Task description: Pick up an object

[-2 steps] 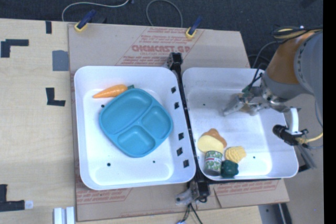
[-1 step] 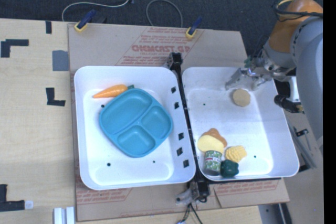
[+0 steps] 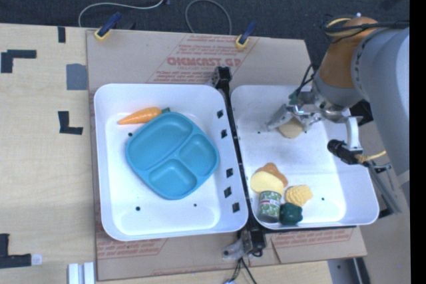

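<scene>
A dark carpeted floor surrounds a pale wooden bench, and a cardboard sheet (image 3: 200, 60) on it carries two shallow white bins side by side. The left bin (image 3: 110, 163) holds a blue divided plate (image 3: 173, 154) with a toy carrot (image 3: 140, 116) lying just beside its upper left edge. The right bin (image 3: 346, 199) holds a cluster near its lower left corner: a yellow, chip-like piece (image 3: 267, 177), a small can (image 3: 269, 203), a corn-like yellow piece (image 3: 298, 194) and a dark green item (image 3: 290, 213), all touching or nearly so.

The arm reaches in from the right, and its gripper (image 3: 294, 118) sits low in the upper part of the right bin, right over a small tan object (image 3: 291, 130) (possibly a bread-like toy; it is too small to name with confidence). The metal fingers splay to either side, so the jaws look spread rather than clenched, and the tan object lies at their tips, not visibly clamped between them.

In all likelihood this is the approach or closing step of the pick. The chief risk is a miss: the object sits toward one side of the gripper, so closing fingers could nudge it away or pinch only an edge, letting it slip out on the lift. A descent too deep could also press the fingertips against the bin floor.
</scene>
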`<state>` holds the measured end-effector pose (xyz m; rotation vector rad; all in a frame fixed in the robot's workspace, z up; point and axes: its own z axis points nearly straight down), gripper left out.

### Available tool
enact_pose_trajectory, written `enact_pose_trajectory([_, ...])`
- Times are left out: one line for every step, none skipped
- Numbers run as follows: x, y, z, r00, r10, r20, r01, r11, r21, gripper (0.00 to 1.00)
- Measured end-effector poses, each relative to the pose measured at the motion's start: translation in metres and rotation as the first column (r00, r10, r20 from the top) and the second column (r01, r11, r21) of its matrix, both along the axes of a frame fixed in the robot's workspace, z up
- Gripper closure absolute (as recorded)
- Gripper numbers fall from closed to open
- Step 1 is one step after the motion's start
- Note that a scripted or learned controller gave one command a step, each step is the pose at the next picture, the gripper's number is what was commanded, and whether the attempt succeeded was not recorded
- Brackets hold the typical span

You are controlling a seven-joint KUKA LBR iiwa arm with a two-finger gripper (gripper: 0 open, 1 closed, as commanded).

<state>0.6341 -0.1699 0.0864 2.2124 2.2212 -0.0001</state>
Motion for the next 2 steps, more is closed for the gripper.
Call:
enact_pose_trajectory([0.001,-0.002,0.011,1.0,-0.001,0.001,0.001,1.0,0.0,1.0])
enact_pose_trajectory([-0.038,0.074,0.079,1.0,0.001,-0.006,-0.001,1.0,0.006,1.0])
